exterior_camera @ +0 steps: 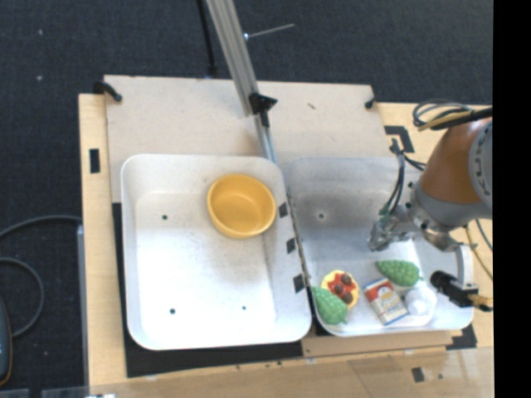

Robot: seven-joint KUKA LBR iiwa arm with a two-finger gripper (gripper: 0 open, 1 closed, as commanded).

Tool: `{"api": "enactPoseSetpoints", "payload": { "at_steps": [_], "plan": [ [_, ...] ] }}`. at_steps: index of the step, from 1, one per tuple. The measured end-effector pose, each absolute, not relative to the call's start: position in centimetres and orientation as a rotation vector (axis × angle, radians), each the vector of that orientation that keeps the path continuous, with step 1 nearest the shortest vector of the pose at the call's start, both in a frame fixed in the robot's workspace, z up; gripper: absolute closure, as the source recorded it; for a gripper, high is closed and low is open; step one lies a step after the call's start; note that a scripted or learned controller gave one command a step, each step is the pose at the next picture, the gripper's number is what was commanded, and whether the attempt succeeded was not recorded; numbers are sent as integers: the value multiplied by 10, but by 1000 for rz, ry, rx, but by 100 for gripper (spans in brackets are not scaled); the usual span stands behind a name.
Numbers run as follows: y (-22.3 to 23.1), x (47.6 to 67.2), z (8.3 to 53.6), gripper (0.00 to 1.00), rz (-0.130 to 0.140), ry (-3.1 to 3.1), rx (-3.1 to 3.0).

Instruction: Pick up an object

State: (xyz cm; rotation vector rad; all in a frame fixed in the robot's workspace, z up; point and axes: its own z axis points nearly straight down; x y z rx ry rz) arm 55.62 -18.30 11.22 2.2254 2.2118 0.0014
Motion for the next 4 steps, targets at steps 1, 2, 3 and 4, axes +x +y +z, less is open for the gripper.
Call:
{"api": "enactPoseSetpoints", "payload": {
  "at_steps": [1,2,3,4],
  "plan": [
    [-178,563,159,100,6,2221,2214],
    [-175,561,205,100,7,2222,2213],
    [-176,562,222,100,5,2224,2214],
    [-129,582,235,100,5,2228,2213]
  ]
}}
